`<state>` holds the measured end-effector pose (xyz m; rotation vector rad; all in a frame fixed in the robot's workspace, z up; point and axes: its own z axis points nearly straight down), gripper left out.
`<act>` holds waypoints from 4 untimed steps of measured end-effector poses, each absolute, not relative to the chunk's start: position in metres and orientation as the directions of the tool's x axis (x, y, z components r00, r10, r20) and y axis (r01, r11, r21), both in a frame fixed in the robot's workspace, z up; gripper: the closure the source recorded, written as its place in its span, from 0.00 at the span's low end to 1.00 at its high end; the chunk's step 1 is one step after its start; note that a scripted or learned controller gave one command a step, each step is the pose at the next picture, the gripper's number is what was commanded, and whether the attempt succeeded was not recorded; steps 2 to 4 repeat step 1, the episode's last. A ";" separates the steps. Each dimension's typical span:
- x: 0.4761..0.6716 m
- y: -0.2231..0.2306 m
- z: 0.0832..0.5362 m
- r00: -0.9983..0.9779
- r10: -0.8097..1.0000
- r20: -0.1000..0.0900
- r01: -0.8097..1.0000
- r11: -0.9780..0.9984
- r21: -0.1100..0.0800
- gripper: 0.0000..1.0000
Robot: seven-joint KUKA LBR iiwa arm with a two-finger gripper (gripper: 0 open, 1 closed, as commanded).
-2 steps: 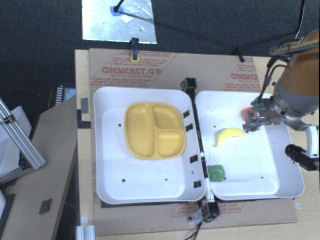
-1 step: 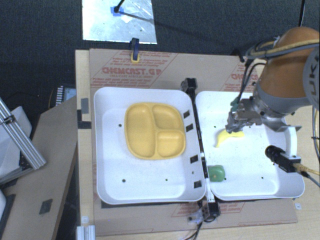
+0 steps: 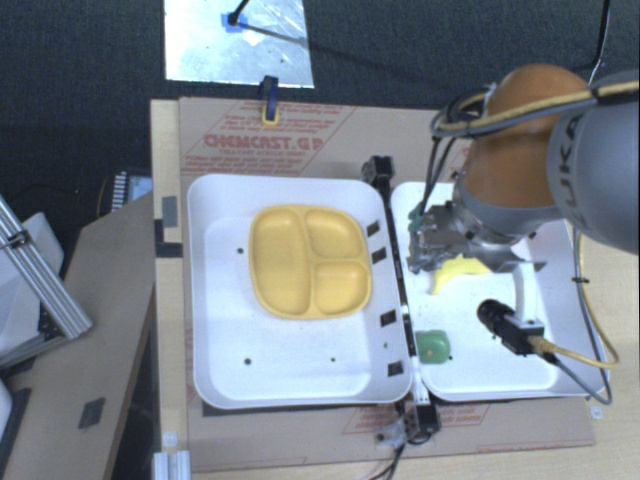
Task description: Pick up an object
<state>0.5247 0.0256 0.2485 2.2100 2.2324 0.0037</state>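
Yellow banana-shaped object (image 3: 458,271) lies in the right bin (image 3: 560,383), directly beneath the claw (image 3: 428,244).

Claw hangs low over the right bin's upper left part, beside the divider between bins; whether its fingers are parted or closed cannot be told, and nothing is seen gripped. The yellow object shows partly under the wrist, resting on the bin floor. A small green object (image 3: 433,345) sits near the right bin's lower left corner, apart from the yellow one. The left bin (image 3: 220,368) holds a yellow three-compartment tray (image 3: 308,261) lying flat near its centre. Both bins rest on a cardboard sheet (image 3: 260,138) on the tabletop (image 3: 110,268).
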 end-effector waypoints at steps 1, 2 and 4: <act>0.525 0.069 0.236 -0.009 1.000 0.001 1.000 0.009 0.000 1.00; 0.525 0.069 0.236 -0.009 1.000 0.001 1.000 0.009 0.000 1.00; 0.525 0.069 0.236 -0.009 1.000 0.001 1.000 0.009 0.000 1.00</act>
